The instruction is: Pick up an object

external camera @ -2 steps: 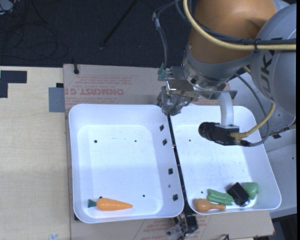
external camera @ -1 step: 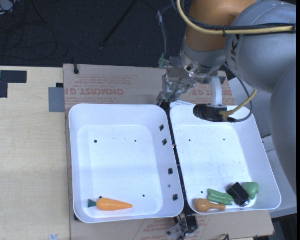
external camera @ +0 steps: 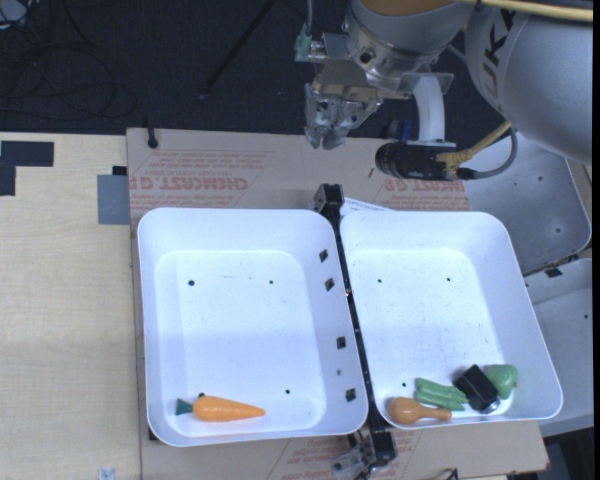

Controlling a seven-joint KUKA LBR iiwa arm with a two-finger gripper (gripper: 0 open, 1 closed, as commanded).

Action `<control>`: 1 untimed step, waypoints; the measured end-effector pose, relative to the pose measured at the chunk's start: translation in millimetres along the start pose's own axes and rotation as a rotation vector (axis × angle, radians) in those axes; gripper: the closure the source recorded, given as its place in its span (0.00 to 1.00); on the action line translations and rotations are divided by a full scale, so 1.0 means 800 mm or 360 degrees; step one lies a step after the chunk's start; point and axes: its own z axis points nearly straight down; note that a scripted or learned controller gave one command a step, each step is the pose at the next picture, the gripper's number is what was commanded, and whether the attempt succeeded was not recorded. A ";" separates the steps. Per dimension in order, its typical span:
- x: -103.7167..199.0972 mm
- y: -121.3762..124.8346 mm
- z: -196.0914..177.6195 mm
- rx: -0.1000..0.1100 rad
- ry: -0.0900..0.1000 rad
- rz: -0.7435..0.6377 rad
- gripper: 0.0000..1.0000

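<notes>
a pale wooden bench (external camera: 50, 298) with a cardboard sheet (external camera: 230, 173) carries two white bins side by side, dark floor and cables behind. my gripper (external camera: 327, 133) hangs high above the far edge, over the seam between the bins, with nothing in it; whether it is released or clenched i cannot tell.

i pick the carrot (external camera: 225, 409), alone in the near corner of the left bin (external camera: 160, 298). it looks like a light, stiff plastic toy, smooth and probably slippery. its long axis runs nearly left to right, green stub left, tip right. i judge the thick middle the best hold, pinched across the axis. the right bin (external camera: 520, 298) holds a crowded cluster of toys (external camera: 460, 393).
</notes>
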 end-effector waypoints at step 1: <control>0.051 -0.026 0.112 0.0037 -0.0008 0.0004 1.00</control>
